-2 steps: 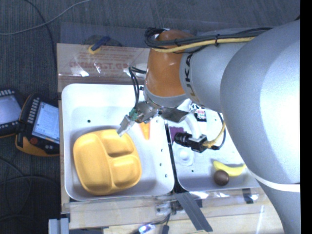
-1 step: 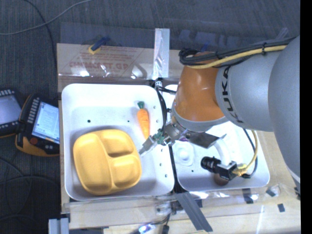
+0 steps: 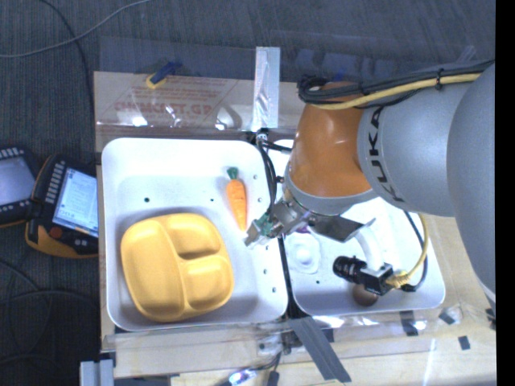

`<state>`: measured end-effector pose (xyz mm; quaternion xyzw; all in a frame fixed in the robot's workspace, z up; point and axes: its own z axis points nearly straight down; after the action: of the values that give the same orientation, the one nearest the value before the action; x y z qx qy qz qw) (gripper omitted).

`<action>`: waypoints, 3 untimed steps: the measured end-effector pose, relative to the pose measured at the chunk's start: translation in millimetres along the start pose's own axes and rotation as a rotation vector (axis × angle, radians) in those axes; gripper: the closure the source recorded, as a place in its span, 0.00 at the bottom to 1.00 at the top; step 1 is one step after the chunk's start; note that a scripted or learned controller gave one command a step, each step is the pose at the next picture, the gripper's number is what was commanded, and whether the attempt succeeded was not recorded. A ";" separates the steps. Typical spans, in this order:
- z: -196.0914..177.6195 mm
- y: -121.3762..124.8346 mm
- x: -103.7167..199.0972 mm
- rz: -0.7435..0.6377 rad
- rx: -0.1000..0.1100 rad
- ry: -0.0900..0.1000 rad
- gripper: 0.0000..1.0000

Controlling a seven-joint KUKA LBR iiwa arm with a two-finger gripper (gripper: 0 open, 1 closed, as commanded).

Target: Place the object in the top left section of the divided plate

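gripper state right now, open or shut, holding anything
Gripper: cannot be told; it sits over the divider between the bins, just below the carrot, which lies free in the left bin, above the yellow plate.

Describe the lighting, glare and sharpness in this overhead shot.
Camera view: bright, even light; glare washes out the right bin floor; the yellow divided plate shows soft highlights; the carrot is sharp; the pincer looks slightly blurred.

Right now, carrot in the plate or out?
Out. The carrot lies on the left bin floor, up-right of the yellow divided plate, apart from it.
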<state>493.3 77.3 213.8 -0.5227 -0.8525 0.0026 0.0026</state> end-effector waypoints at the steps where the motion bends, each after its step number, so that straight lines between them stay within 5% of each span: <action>1: 2.3 -33.2 -44.8 0.084 -0.004 -0.001 1.00; 2: -1.5 -45.1 -69.2 -0.044 -0.005 -0.003 1.00; 3: 31.0 6.4 -66.8 -0.048 -0.004 -0.003 1.00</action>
<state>529.1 20.7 182.6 -0.5019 -0.8649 0.0014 0.0004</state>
